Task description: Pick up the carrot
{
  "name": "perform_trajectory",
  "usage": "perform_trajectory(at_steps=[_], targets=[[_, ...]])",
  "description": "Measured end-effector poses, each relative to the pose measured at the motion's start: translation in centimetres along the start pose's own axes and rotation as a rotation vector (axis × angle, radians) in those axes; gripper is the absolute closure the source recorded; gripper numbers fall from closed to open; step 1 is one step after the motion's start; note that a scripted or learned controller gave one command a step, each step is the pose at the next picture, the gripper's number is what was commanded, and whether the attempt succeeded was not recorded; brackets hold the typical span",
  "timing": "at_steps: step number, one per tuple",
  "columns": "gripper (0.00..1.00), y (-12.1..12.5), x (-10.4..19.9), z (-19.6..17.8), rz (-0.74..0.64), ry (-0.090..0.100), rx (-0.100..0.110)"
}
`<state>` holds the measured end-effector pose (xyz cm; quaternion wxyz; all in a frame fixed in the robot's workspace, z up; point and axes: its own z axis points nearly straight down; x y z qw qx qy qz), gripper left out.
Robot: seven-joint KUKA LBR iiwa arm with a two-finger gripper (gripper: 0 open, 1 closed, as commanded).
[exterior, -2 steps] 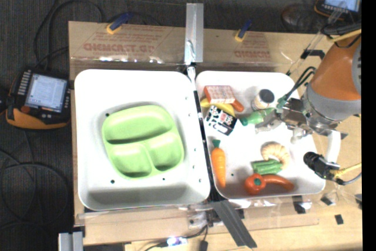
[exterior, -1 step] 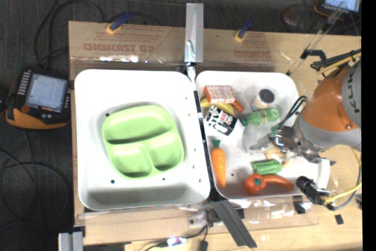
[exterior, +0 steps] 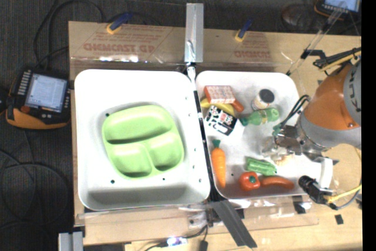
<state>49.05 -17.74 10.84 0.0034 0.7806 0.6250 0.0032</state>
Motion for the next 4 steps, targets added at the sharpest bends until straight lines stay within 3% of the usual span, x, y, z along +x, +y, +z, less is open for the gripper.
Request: perform_trajectory(at_steps=[1, 2, 3, 4], targets=[[1.0, -0.8, 2.7, 1.7, -0.511, -0.01, -0.006], [1.0, -1.0, 6.7, 1.7, -0.712, -0.012, -0.008], [1.0, -3.1, 11.0, -7.5, -0.669, 0.003, 0.012], [1.0, -4.5, 17.0, -7.5, -1.177, 0.007, 0.011]])
